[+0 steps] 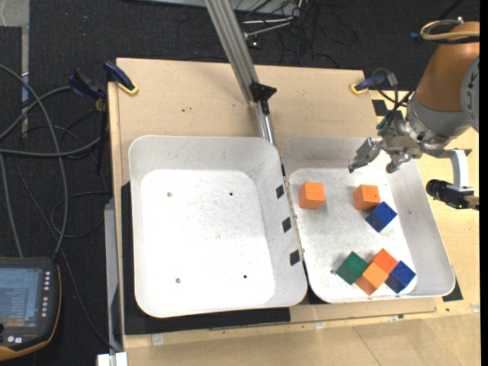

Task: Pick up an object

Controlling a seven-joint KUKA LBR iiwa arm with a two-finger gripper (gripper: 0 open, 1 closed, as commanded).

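Approach step: pincer (379,157) hung spread wide, holding nothing, just beyond the far-right orange cube (367,197); next needed descent and closing.

**Count of Things on the Counter**

Two shallow white bins are counted on the counter (198,90): a left bin (145,204) and a right bin (435,242). Seven blocks are counted, all within the right bin. Four are orange: one (311,194) nearest the left bin, one (367,197) farther from it, and two (385,261) (371,278) in the cluster at the near end. Two are blue: one (381,216) just beside the second orange block, and one (401,276) in the cluster. One green block (353,268) is counted, on the cluster's side toward the left bin. One arm (446,82) is counted.
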